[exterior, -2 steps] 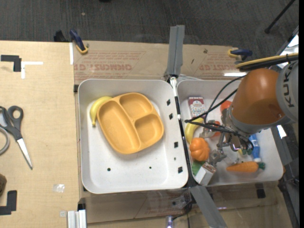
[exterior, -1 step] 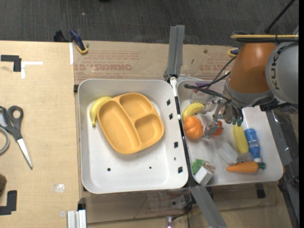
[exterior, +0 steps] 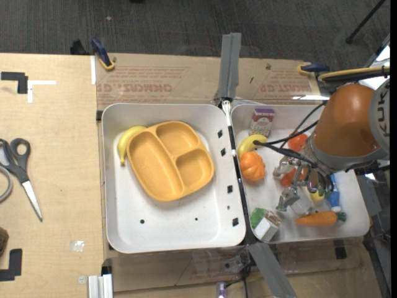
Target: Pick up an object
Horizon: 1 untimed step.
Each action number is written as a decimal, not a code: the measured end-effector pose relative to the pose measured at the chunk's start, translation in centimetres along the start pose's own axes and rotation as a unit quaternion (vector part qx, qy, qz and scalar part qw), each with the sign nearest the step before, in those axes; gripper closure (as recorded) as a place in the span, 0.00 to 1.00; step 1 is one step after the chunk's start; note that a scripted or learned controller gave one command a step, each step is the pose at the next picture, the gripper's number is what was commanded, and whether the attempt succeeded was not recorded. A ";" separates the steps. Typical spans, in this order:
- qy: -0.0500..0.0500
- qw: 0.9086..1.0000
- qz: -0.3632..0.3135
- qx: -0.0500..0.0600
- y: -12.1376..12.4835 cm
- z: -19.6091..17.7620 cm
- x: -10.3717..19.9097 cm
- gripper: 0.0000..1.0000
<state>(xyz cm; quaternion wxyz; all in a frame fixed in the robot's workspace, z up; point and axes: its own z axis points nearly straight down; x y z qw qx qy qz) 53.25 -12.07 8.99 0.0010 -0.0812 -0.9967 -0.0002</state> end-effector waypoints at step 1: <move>-0.003 1.000 0.004 0.000 2.1 -0.2 -9.4 0.00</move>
